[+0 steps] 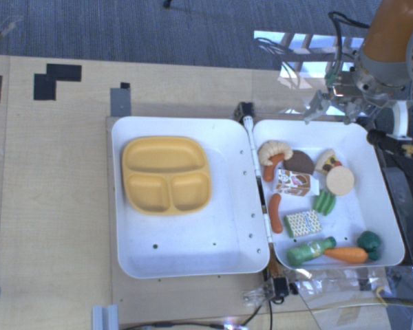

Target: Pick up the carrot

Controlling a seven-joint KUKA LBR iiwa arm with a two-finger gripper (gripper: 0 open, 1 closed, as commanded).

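Note:
The carrot is orange and lies flat near the front edge of the right bin. It sits between a green bottle on its left and a dark green broccoli piece on its right. My gripper hangs over the back rim of the right bin, far from the carrot. It is open, with nothing between its fingers. The grey arm with its orange band comes in from the upper right.
The right bin also holds a croissant, two red sausages, a small carton, a round cracker, a green pepper and a green-and-white box. A yellow divided plate lies in the left bin.

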